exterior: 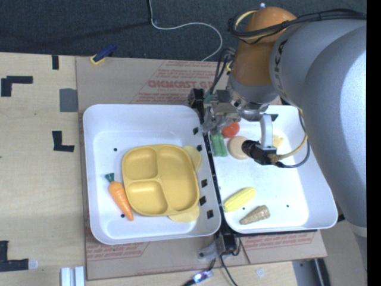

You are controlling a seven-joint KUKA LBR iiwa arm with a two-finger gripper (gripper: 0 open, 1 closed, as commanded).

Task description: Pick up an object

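Note:
My gripper [221,124] hangs low over the far left corner of the right bin [309,219], close to the divider between the bins. A red round piece [231,128] and a green piece [219,146] lie right under and beside it. A cream round object [238,148] sits just in front. Nearer the front of this bin lie a yellow corn cob [239,199] and a tan cone-shaped piece [255,214]. The wrist hides the fingertips.
The left bin [98,159] holds a yellow divided plate [161,180] and an orange carrot [120,199] at its left. The grey arm with its orange band [262,46] covers the upper right. A black cable loops across the right bin.

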